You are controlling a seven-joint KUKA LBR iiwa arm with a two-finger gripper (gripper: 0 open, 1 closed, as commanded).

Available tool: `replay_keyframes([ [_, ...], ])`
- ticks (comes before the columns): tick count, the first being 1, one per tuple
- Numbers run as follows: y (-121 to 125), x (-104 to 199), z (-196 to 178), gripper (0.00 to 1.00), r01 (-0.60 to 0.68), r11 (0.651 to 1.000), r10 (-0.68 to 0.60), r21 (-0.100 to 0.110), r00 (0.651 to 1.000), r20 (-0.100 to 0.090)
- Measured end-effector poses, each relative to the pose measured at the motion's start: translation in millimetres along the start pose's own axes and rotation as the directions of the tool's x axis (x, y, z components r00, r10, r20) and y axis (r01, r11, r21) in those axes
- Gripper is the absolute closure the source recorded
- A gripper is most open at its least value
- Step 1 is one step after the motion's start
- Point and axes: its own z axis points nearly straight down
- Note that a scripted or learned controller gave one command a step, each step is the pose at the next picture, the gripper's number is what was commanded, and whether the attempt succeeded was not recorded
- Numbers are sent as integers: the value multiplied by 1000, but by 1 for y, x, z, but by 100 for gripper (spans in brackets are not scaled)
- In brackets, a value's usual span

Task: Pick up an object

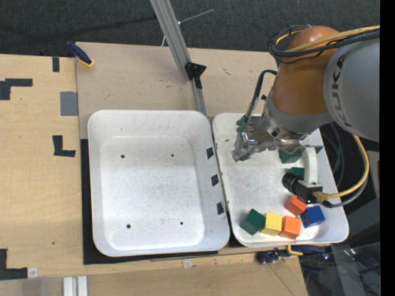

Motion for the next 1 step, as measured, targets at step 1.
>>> replay_keyframes([
  [1,5,50,8,100,1,1000,-1,0,1000,0],
])
